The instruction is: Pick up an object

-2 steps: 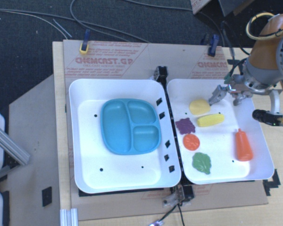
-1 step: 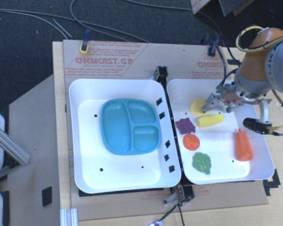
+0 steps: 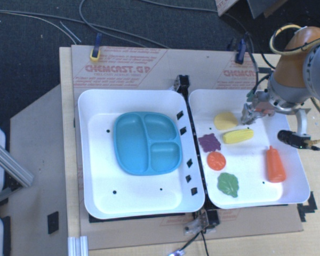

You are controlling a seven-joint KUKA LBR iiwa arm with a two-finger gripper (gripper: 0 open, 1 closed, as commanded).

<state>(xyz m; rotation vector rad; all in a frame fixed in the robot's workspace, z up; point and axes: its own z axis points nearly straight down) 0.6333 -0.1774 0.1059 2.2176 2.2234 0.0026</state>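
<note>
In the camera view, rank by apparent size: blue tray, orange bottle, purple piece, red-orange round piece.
1. blue tray
2. orange bottle
3. purple piece and red-orange round piece: too alike to rank.

Yellow corn cob lies flat beside a yellow wedge.

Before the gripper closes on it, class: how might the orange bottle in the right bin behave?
The orange bottle lies on its side, rounded, so a nudge would likely roll it. It looks like smooth moulded plastic: probably stiff, light and somewhat slippery.
</note>
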